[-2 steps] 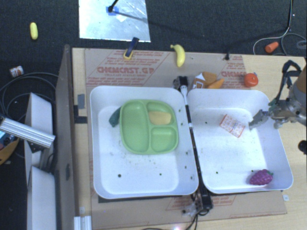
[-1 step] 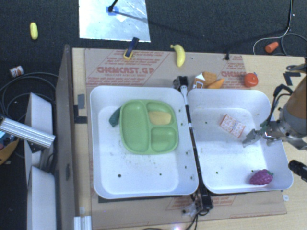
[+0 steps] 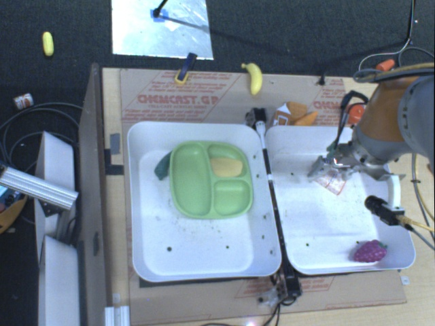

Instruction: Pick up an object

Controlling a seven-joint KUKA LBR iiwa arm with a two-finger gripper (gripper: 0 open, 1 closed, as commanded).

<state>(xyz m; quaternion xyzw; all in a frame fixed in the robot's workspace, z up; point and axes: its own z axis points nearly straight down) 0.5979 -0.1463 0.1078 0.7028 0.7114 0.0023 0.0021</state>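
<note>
Metal glinted where the two-finger gripper (image 3: 332, 170) sat low near the right white bin's (image 3: 306, 250) back edge; whether it held anything could not be told. A purple raspberry-shaped toy (image 3: 369, 251) lay in that bin's front right corner, well apart. Closing here would likely catch nothing.

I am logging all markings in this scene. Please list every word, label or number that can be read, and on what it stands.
"CHEMCAST GP": red print on the brown board behind the left bin.
The same red print repeats on the board at upper right and along its front edge, too broken or blurred to read.
The small can at far left has a label too small to read.
</note>
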